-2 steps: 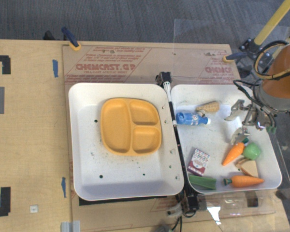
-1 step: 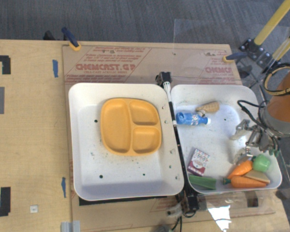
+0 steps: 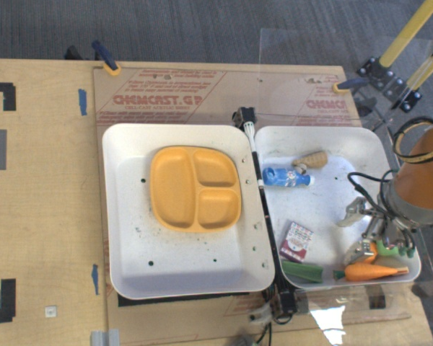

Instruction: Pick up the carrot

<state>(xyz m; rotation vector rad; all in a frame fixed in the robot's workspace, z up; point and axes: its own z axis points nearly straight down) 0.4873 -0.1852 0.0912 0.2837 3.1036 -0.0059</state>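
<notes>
**Ana:** Carrot [image 3: 374, 271] first: it's lying flat in the near right corner of the right bin [image 3: 330, 141], bright orange, fat at its left end and tapering to a thin tip on the right. There's a patch of green [image 3: 398, 251] just above its thin end, though I can't say whether that belongs to it.

**Ben:** And the gripper [image 3: 366, 231]?

**Ana:** Right over it. The metal fingers [image 3: 352, 211] hang directly above the carrot's fat end, with dark cables looping up toward the orange band [image 3: 418, 180] on the arm. One finger reaches out to the left, another points down near the carrot's top edge, so they look spread apart. Nothing sits between them; whether a tip touches the carrot, I can't tell.

**Ben:** What's around the hand?

**Ana:** To its left, a small red and white packet [image 3: 296, 240]. Below and left, a dark green piece [image 3: 302, 270] lying just beside the carrot's fat end. Up and further left, a blue bottle [image 3: 286, 177] on its side, with a tan cork-like piece [image 3: 311, 160] touching it.

**Ben:** The other bin?

**Ana:** Far to the hand's left, the left bin [image 3: 130, 215] carries a yellow divided plate [image 3: 195, 189].
</notes>
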